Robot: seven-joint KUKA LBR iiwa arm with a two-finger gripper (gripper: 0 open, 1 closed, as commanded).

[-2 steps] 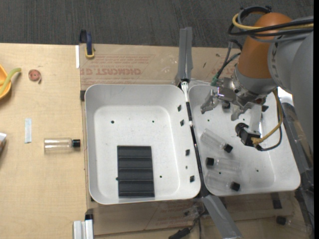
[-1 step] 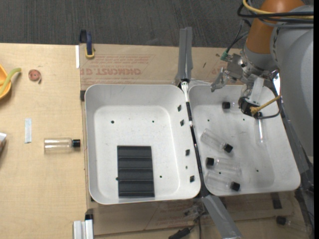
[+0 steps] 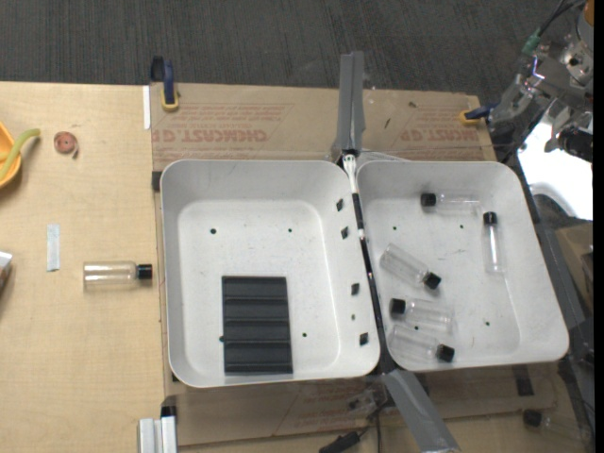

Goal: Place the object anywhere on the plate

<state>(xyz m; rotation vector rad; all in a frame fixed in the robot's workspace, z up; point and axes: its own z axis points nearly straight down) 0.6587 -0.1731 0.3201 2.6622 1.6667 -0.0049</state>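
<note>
A black ridged plate (image 3: pixel 255 325) lies flat in the left bin (image 3: pixel 189 196), toward its front. Several clear vials with black caps lie in the right bin (image 3: pixel 528 253): one near the back (image 3: pixel 451 200), one by the right wall (image 3: pixel 491 243), one in the middle (image 3: pixel 410 266), and two at the front (image 3: pixel 421 315) (image 3: pixel 419 346). My gripper (image 3: pixel 555 64) hangs at the upper right, beyond the right bin's back corner and well away from the vials and the plate.
Another clear vial (image 3: pixel 113 273) lies on the bench left of the bins, with a white strip (image 3: pixel 53 248), a brown disc (image 3: pixel 64 142) and a yellow object (image 3: pixel 9 154) nearby. Clamps (image 3: pixel 166 85) (image 3: pixel 475 114) hold the cardboard behind the bins.
</note>
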